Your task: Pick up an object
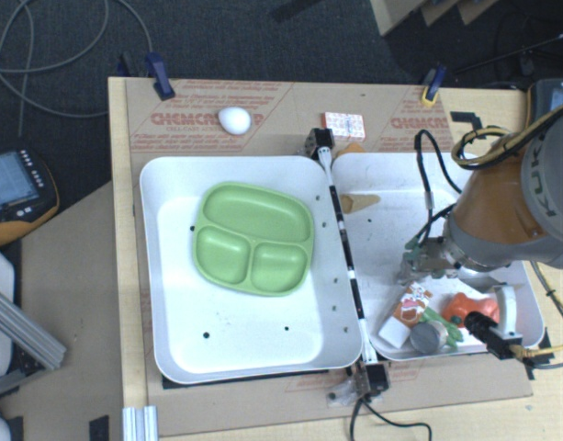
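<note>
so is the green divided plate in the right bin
No, the green divided plate lies in the left bin, while the arm works over the right bin.

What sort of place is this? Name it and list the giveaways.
Probably a robotics lab's grasping bench: a grey and orange robot arm reaches over two shallow white plastic bins, clamped cardboard sheeting lines the bench, and loose cables lie on dark carpet.

Bins [171, 274] white; tray [253, 237] pale green. Arm [501, 209] grey with orange band. Clamps [158, 74] blue, ball [233, 119] white, tabletop [263, 99] tan with red print.
</note>
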Available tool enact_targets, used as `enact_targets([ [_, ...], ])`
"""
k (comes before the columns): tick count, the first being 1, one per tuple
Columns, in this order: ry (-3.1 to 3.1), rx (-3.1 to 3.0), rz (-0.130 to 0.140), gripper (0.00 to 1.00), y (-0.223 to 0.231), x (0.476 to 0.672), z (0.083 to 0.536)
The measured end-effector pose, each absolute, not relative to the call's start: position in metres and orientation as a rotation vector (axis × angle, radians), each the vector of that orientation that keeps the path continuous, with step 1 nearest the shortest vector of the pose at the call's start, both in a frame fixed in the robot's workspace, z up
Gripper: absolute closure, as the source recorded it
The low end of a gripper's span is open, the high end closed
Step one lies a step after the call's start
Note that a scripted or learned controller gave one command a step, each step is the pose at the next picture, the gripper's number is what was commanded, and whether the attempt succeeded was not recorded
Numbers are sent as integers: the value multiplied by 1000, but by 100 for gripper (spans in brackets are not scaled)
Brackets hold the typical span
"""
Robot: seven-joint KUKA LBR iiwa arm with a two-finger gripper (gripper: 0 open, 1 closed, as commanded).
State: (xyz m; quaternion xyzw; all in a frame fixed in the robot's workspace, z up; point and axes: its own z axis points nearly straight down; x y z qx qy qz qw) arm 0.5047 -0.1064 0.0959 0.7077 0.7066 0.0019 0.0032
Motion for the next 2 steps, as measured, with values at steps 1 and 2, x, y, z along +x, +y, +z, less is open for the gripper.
enact_targets([
  [1,2213,2218,7,100,-106,505,106],
  [2,2212,2218,8,100,-106,505,115],
])
